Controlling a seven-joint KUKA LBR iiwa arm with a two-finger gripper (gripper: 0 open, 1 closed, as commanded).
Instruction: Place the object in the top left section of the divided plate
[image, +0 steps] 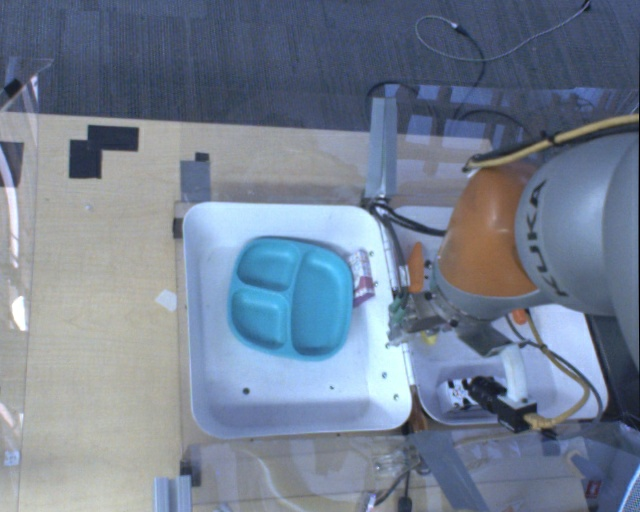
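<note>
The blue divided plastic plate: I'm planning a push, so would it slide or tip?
The blue divided plastic plate lies flat in the shallow white left bin, so it would probably slide, not tip. It looks rigid, light and smooth.

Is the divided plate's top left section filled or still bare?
Bare: the divided plate shows plain blue in every section; a small packet lies beside its right rim.
</note>
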